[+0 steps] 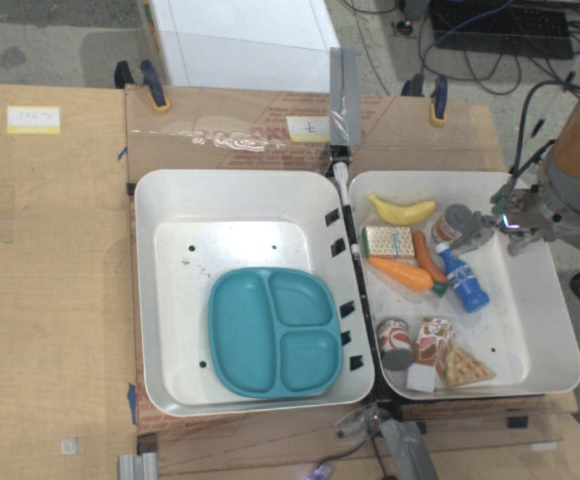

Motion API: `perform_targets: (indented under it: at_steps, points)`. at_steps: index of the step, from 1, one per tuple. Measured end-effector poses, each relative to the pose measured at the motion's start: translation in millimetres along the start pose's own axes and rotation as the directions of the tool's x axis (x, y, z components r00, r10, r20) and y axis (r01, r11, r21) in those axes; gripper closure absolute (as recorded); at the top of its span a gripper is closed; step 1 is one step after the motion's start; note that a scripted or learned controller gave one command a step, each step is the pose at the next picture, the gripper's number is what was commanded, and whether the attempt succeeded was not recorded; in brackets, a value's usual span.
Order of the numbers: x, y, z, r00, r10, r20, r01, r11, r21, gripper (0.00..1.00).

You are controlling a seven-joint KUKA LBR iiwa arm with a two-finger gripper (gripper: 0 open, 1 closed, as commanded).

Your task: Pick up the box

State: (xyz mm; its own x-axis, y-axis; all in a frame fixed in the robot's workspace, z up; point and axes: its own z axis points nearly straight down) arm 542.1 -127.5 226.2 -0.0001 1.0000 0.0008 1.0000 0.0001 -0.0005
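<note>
The small patterned box (389,241) lies in the right bin (560,358), hemmed by the banana (404,209) and carrot (403,274), so the gripper (467,226), its grasp unreadable from here, should descend squarely over the box, straddling its free sides.

left bin (155,268): teal tray (272,333) | right bin (550,338): banana (403,209), carrot (401,273), blue bottle (463,281)
</note>
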Motion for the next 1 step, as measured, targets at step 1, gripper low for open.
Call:
perform_targets:
  at_steps: [1]
  points:
    - [52.2, 75.1, 83.3, 0.983, -0.182, 0.001, 0.182, 0.983, -0.002, 0.00]
